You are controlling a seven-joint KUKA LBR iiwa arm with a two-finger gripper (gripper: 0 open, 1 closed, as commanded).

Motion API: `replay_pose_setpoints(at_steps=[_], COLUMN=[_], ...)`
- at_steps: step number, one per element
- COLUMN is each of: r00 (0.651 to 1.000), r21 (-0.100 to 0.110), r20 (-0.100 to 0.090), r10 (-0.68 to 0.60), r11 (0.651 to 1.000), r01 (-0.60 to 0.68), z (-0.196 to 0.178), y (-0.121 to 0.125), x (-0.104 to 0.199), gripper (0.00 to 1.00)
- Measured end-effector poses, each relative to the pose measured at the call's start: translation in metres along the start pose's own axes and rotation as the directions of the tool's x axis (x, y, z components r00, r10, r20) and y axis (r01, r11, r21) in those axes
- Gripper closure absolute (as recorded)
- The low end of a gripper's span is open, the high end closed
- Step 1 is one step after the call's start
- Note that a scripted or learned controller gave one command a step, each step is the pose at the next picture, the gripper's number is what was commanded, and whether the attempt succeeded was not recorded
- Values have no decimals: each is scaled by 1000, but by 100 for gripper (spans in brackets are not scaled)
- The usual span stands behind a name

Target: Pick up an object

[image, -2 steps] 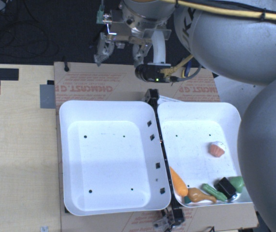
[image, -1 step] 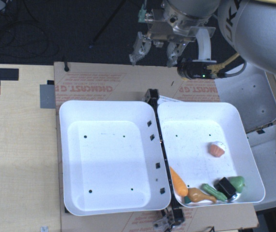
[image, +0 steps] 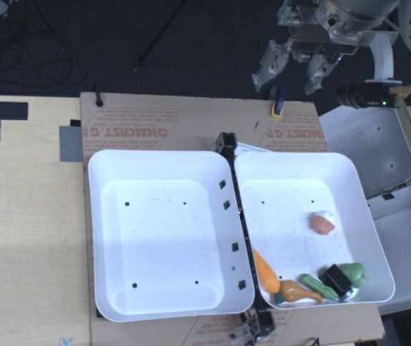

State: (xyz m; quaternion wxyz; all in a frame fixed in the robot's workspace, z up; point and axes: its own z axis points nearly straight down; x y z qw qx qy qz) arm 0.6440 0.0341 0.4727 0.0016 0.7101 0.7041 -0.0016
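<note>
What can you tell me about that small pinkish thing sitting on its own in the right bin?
The pinkish object is small and rounded, salmon-orange below with a whitish cap on top, and looks like smooth plastic toy food. It rests on the floor of the right bin, toward the right wall, touching nothing else. The other items lie apart from it, clustered along the bin's near edge. What it depicts is too small to tell.

Arm (image: 353, 2) enters frame at 1 o'clock, grey wrist housing partly cropped by top edge. Gripper (image: 292, 74) hangs off wrist toward 7 o'clock, fingers pointing down. Two fingers (image: 269, 65) splayed apart, clear gap between tips, nothing between them. Left-hand finger in view sits lower and further toward 9 o'clock than other. Whole end effector up high at 1 o'clock of frame, touching nothing.
</note>
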Motion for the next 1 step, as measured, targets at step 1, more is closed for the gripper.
replay_pose_setpoints(at_steps=[1], r00=[1000], r21=[21], r20=[-3], r10=[-7], r11=[1000], r01=[8], z=[270], y=[-4], x=[12], gripper=[0])
